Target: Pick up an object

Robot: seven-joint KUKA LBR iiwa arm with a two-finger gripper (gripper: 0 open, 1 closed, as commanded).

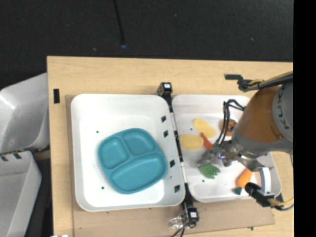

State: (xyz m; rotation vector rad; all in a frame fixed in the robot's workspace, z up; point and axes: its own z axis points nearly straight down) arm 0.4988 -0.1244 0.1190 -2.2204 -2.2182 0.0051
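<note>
My arm's orange band (264, 120) looms nearest. Below it my end effector (213, 158) sits low in the right bin (197, 191), over the green piece (209, 170); grip state unclear, so nothing is lifted yet, I judge.

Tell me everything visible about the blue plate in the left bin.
The blue plate is a rounded, plastic-looking divided dish with three compartments: two smaller ones on its upper side and one large one below. It lies flat, right side up and slightly turned, on the floor of the left bin, toward its lower middle. Nothing rests in it, and the gripper is apart, over the right bin.
</note>
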